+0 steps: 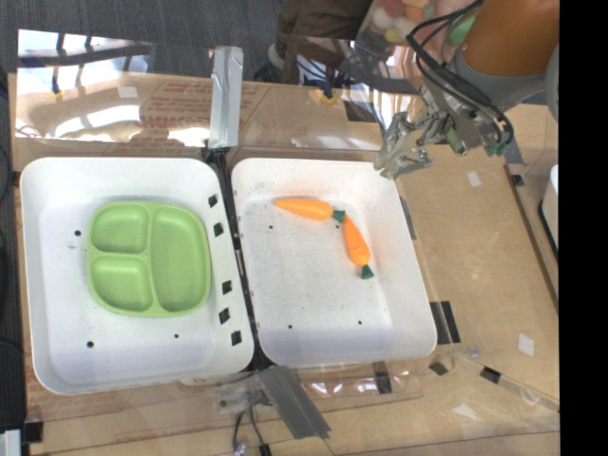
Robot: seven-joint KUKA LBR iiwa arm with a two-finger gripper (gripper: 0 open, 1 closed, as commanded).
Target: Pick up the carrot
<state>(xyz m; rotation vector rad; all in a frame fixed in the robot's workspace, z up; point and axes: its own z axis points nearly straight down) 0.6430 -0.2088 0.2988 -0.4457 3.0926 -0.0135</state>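
Note:
Two orange carrots lie in the right white bin [285,340]. One carrot [304,208] lies nearly level in the bin's upper middle, its green end to the right. The other carrot [355,243] slants down to the right, green tip at its lower end. The two nearly touch at the first one's green end. My gripper [401,153] hangs above the bin's upper right corner, up and to the right of both carrots, with nothing seen between its fingers. Its fingers look slightly apart.
The left white bin [57,350] holds a green divided plate [150,257]. A black hinge strip [231,255] runs between the bins. The arm with its cables and orange band [508,17] reaches in from the upper right over the brown bench [475,245].

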